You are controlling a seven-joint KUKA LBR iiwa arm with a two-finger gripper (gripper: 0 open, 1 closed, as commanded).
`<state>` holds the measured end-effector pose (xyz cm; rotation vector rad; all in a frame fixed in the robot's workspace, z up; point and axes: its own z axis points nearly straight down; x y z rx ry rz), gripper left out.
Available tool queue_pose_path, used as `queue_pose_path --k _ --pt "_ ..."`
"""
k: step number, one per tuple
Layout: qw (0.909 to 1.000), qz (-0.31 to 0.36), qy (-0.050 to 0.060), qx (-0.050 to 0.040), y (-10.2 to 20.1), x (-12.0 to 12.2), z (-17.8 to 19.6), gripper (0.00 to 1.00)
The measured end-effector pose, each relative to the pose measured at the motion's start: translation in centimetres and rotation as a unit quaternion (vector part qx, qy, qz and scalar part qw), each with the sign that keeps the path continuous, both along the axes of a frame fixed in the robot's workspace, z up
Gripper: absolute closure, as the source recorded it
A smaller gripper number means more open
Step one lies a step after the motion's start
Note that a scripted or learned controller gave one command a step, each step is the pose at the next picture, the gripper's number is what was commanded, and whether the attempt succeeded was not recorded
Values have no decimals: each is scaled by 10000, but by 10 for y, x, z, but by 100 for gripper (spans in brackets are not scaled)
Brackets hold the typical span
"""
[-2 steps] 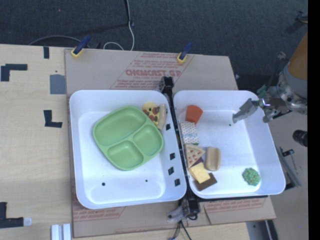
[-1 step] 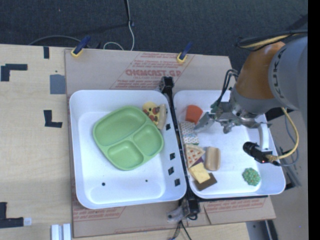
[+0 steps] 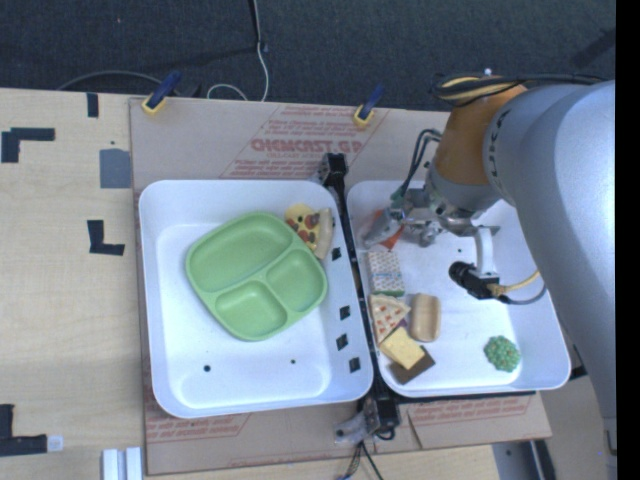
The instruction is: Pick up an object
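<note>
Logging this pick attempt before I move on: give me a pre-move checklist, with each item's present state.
1. Gripper over right bin: ok.
2. Object between fingers: cannot tell.
3. Targets near the gripper: ok, a patterned piece, pizza slice and bread lie below it.
4. Broccoli apart from the others: ok.
5. Cheese block free of neighbours: not ok, it touches the pizza slice.
6. Green plate flat in left bin: ok.
</note>
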<state>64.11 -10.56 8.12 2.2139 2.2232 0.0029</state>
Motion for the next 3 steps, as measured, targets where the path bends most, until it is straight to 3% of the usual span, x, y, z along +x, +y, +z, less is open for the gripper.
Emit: queue_pose_path --k 1,2,3 --pt "10000 -9 14 11 3 28 3 0" --pt "10000 -15 36 3 11 15 3 0" --pt "10000 -12 36 2 11 16 13 100"
